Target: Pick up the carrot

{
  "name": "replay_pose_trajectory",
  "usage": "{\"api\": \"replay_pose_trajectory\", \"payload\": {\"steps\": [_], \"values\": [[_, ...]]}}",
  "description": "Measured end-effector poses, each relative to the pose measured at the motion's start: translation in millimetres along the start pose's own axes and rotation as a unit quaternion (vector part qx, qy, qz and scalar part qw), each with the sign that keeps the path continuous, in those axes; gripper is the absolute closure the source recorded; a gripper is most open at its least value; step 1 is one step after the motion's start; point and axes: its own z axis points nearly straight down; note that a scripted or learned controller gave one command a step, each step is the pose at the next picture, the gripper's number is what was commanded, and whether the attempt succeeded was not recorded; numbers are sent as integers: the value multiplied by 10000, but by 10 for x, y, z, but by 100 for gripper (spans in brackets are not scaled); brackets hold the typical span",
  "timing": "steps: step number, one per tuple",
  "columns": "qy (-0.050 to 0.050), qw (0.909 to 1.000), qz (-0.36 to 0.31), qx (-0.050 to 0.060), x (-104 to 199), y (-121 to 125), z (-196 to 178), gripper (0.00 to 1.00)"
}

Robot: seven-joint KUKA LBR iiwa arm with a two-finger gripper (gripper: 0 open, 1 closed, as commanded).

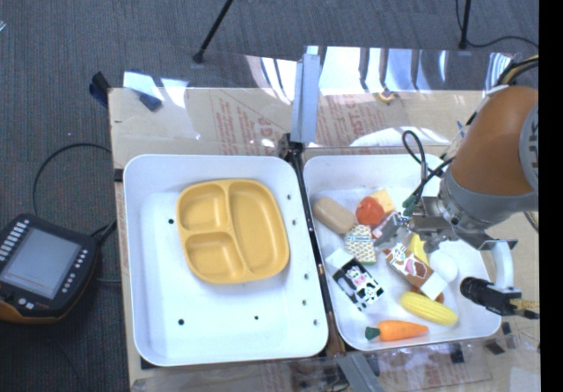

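Lying near the front edge of the right bin (327, 172), the carrot (398, 330) sits just in front of a corn cob (428, 308), untouched. The gripper (395, 232) hangs over the toy food toward the bin's middle, well apart from the carrot. I cannot tell how its jaws stand.

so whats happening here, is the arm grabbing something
Not yet. The KUKA arm reaches over the right bin, its pincer hanging above the pile of toy food near the tomato. The carrot lies untouched at the bin's near edge, beside the corn cob. The left bin holds a yellow divided plate.
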Motion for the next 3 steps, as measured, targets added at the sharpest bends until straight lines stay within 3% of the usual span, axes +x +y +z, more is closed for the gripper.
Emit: {"api": "replay_pose_trajectory", "payload": {"steps": [1,2,3], "values": [[-4,9679,2514,-29,164,-479,557,0],[6,9630,2693,-123,-261,-398,999,0],[-1,9952,975,-56,-539,-418,1046,0]]}}
